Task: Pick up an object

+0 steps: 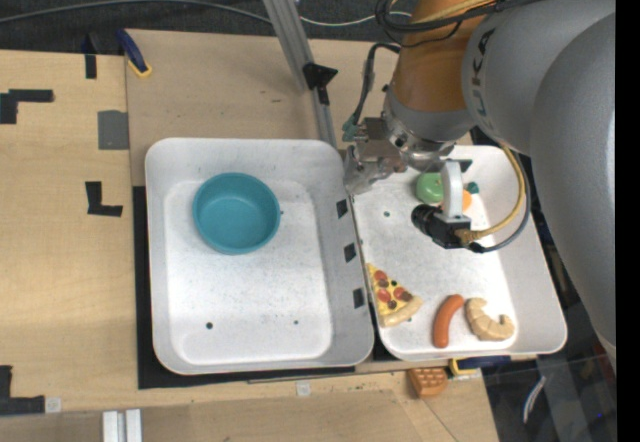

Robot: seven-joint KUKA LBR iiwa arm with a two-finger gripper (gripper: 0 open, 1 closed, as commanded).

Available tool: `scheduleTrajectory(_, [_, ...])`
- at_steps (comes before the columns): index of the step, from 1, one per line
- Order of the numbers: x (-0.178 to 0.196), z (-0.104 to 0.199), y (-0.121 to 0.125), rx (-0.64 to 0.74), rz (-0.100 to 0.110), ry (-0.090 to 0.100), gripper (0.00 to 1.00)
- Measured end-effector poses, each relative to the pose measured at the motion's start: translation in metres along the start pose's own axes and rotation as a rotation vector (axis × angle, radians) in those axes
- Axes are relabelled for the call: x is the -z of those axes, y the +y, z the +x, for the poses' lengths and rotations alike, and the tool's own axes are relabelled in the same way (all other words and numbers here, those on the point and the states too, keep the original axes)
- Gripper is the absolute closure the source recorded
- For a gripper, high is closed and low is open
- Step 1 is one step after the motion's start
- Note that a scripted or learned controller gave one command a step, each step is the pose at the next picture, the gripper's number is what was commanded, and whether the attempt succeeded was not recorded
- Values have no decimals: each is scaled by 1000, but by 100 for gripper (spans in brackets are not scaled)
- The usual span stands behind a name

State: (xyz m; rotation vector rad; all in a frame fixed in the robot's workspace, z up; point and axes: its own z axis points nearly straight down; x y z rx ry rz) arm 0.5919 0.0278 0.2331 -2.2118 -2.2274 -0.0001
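Note:
My gripper (pixel 368 166) hangs low over the far left corner of the right bin (pixel 520 330), next to the wall between the two bins. Just to its right a green round object (pixel 431 188) lies partly hidden under the wrist and a white-and-black fitting. A pizza slice (pixel 391 297) lies at the near left of the same bin. A red-orange sausage (pixel 446 320) and a tan curved pastry (pixel 489 320) rest near the front edge. A teal bowl (pixel 236 213) stands upright in the left bin (pixel 180 330).
A grey metal pole (pixel 290 30) slants across the back of the bench toward the bins' shared corner. The arm's bulk covers the right bin's far right side. A small orange block (pixel 428 382) sits outside the front edge.

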Motion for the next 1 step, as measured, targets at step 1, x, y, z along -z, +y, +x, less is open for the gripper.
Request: scheduleTrajectory(1, [0, 44, 4, -1, 0, -1, 100])
